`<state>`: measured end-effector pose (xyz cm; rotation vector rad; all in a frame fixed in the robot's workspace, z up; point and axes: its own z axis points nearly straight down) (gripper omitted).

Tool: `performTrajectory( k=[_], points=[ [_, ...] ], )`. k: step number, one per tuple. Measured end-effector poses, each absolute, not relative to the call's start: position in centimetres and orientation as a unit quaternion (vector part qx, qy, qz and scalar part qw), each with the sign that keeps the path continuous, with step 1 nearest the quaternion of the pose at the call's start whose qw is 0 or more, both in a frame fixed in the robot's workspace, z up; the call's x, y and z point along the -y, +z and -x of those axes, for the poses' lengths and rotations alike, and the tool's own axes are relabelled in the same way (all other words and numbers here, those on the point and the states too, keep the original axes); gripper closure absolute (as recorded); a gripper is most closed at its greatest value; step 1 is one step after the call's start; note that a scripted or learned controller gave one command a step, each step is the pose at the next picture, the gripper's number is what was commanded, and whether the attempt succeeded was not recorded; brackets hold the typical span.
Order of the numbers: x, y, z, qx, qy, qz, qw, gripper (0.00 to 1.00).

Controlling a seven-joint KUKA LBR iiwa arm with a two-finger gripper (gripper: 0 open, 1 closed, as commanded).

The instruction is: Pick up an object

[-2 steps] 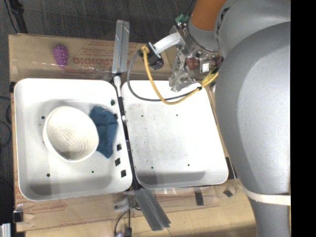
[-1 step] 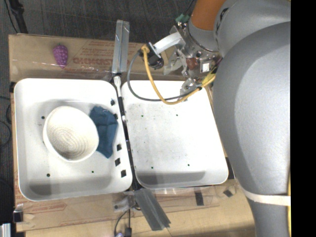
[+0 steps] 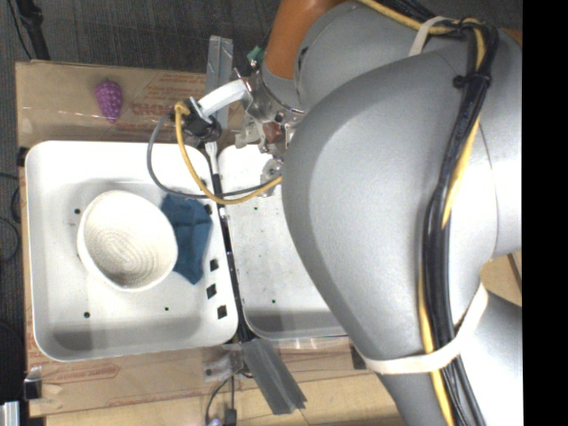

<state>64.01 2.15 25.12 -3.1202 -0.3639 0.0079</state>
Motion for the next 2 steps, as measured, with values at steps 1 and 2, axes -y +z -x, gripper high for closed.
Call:
performTrajectory(
  k=[1,2],
  points=[
    [8.8,22.7,-63.7,0.179,0.0042,0.984,0.003,0.0],
    [13.0,25.2,-60.2,0.172,0.0034,0.985,0.003,0.0]
  ],
)
